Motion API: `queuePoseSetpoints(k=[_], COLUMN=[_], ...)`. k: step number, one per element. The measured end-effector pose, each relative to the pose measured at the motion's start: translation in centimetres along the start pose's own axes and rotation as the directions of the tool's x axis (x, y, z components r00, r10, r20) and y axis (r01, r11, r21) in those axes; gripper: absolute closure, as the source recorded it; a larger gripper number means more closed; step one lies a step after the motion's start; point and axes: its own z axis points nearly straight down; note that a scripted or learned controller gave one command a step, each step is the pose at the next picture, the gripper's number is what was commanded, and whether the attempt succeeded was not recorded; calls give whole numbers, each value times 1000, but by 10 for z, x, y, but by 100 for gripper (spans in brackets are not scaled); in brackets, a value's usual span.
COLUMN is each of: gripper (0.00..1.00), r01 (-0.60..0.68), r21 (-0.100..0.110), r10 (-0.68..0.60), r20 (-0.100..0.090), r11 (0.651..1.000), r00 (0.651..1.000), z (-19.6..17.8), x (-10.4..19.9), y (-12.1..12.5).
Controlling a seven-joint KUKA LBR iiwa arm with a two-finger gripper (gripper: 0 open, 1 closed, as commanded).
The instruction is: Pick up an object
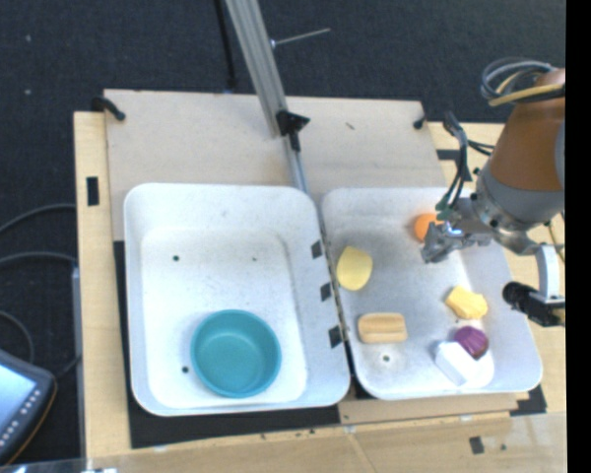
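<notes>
Jaw state cannot be determined from the camera view: the gripper appears as a dark grey cluster low over the right bin, and its tips are not resolved. One arm is present, entering from the right, with one orange band above the wrist. Two shallow white bins stand side by side on one bench. The left bin contains one item: a teal bowl, upright, near the bin's front edge. The right bin contains six items. One orange object lies at the gripper, partly covered by it; whether the two touch cannot be determined. One pale yellow rounded object lies near the bin's left wall. One tan block lies in front of it, well apart from the gripper. One yellow block lies toward the right side of the bin. One purple object rests just in front of the yellow block and touches one white object at the bin's front right corner. One slanted metal post rises from the bench behind the gap between the two bins. One dark device sits off the bench at the lower left corner.
</notes>
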Motion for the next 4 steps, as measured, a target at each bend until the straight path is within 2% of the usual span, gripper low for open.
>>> queuePoseSetpoints(k=[1, 2, 4], gripper=[100, 100, 100], r01=[1, 5, 6], r21=[6, 6, 7], r10=[-1, -5, -6], r20=[-1, -4, -5], r11=[1000, 1000, 1000], r00=[1000, 1000, 1000], z=[-2, -12, -35], x=[-1, 58, 167], y=[1, -4, -34])
